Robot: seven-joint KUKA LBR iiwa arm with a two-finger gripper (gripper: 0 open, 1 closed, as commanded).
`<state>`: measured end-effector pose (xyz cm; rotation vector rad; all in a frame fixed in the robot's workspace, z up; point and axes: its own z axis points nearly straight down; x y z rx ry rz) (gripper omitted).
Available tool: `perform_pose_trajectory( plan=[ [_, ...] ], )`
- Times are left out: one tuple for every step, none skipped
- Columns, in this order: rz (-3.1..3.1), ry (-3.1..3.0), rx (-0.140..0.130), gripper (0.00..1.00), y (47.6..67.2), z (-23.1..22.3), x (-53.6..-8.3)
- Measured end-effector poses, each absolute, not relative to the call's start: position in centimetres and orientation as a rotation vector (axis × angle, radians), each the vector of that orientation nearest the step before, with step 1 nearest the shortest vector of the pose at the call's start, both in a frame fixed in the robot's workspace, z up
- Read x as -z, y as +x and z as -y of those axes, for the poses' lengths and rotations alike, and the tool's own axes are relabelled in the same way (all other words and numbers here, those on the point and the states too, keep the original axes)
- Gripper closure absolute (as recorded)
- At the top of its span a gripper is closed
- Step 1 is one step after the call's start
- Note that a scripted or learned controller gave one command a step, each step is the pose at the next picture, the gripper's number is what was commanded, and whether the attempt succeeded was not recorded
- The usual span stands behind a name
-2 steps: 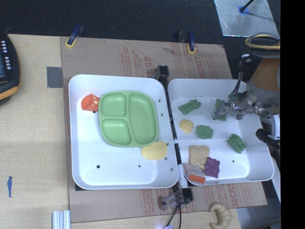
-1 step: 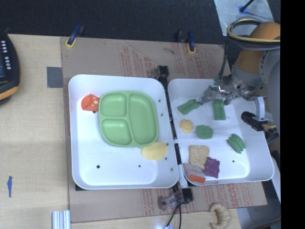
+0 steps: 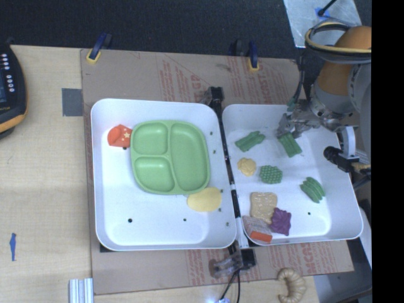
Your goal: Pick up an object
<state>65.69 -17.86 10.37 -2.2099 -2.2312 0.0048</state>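
Observation:
My gripper [image 3: 291, 129] hangs low over the back of the right bin [image 3: 338, 223], and its tip meets the top end of a small green block [image 3: 290, 146]; whether the block is gripped is unclear. Other items in that bin are a green leafy piece [image 3: 250, 141], a small yellow lump [image 3: 247, 166], a knobbly green round piece [image 3: 271, 174], a green pod [image 3: 312, 189], a tan cracker [image 3: 262, 204], a purple piece [image 3: 281, 220] and a red and grey piece [image 3: 257, 233].
The left bin [image 3: 113, 226] holds a green divided plate [image 3: 170, 156], a red piece [image 3: 119, 136] at its back left and a yellow lump [image 3: 204, 199] by the plate's front. A pendant [image 3: 9, 90] lies at far left. A tan curled thing [image 3: 291, 284] lies in front of the bins.

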Motion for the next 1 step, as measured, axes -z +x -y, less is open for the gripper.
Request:
perform_pose_trajectory(
  plan=[
    [2.238, -2.210, 0.013, 1.00, 65.93, 8.38, -19.91]
  ],
)
